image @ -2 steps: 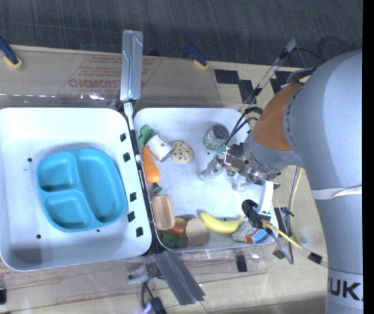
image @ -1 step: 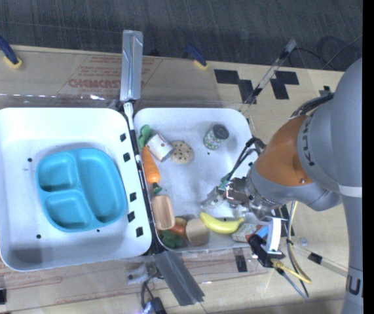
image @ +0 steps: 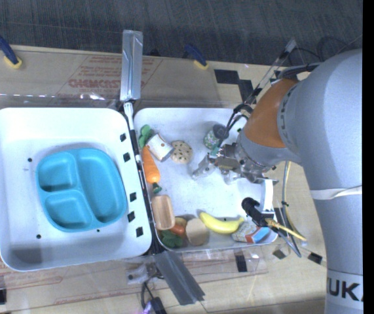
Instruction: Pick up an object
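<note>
My gripper point(image: 204, 167) hangs low over the middle of the right bin point(image: 193, 118), above bare white floor, with nothing visibly held. A speckled cookie point(image: 181, 151) lies just to its left. Beside that is a white block point(image: 160, 148) and an orange carrot point(image: 150, 166) along the bin's left wall. A yellow banana point(image: 221, 224) rests near the front wall, below the gripper. A small grey-green round thing point(image: 213, 137) sits close above the gripper; I cannot tell what it is.
The left bin point(image: 10, 129) holds a blue divided tray point(image: 80, 188). In the right bin's front left corner are a tan block point(image: 162, 211), a red piece point(image: 179, 227) and a brown lump point(image: 197, 235). A green item point(image: 146, 135) lies at the back left.
</note>
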`<action>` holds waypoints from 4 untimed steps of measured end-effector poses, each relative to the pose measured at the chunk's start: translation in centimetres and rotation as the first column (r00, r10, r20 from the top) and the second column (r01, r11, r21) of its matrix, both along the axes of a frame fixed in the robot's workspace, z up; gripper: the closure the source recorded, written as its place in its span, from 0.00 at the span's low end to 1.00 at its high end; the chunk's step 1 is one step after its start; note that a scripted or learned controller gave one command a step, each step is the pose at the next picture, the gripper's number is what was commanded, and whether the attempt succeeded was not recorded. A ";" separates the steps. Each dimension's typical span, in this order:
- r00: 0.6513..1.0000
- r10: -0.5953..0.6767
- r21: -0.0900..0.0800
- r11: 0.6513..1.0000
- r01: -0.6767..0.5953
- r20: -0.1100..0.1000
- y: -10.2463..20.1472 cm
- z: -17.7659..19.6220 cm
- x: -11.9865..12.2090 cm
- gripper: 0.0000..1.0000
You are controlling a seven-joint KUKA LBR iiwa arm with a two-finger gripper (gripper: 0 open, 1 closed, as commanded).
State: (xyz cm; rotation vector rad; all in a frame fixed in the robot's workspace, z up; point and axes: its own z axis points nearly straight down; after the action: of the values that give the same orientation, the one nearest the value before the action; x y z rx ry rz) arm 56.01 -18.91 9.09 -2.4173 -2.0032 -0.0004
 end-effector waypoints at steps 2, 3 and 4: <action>0.990 0.143 0.001 0.990 -0.143 -0.001 2.2 0.0 -7.7 0.00; 0.999 0.055 0.001 0.999 -0.055 -0.002 2.8 -0.1 2.8 0.00; 0.990 -0.142 0.000 0.990 0.142 -0.003 0.6 0.0 -5.4 0.00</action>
State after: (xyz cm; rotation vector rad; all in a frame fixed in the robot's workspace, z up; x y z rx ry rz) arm 50.66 -18.32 9.08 -2.5520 -1.8252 0.0033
